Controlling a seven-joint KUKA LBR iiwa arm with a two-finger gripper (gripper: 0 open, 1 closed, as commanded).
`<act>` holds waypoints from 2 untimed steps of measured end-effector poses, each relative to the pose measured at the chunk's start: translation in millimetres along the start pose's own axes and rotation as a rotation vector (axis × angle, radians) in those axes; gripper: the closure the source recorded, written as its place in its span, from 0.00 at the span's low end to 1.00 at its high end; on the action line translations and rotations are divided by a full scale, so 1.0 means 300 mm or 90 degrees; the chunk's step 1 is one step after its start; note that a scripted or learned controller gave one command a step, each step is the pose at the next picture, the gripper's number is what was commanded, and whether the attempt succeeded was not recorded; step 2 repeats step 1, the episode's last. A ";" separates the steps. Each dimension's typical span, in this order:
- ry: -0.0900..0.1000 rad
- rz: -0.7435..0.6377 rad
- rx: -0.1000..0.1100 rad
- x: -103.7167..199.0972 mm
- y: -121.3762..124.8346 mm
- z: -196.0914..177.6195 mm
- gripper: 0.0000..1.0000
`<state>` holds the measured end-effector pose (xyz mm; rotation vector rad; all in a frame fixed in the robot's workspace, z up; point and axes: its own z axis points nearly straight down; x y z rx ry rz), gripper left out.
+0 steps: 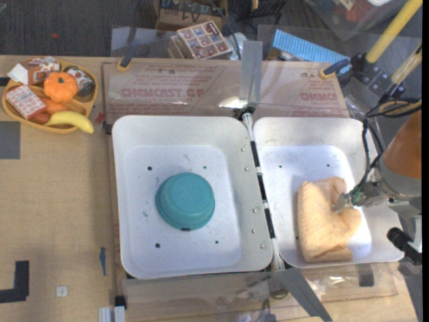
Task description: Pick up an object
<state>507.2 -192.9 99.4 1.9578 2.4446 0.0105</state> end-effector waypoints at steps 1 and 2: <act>0.001 0.018 0.006 0.120 0.194 -0.225 1.00; 0.001 0.018 0.006 0.120 0.194 -0.225 1.00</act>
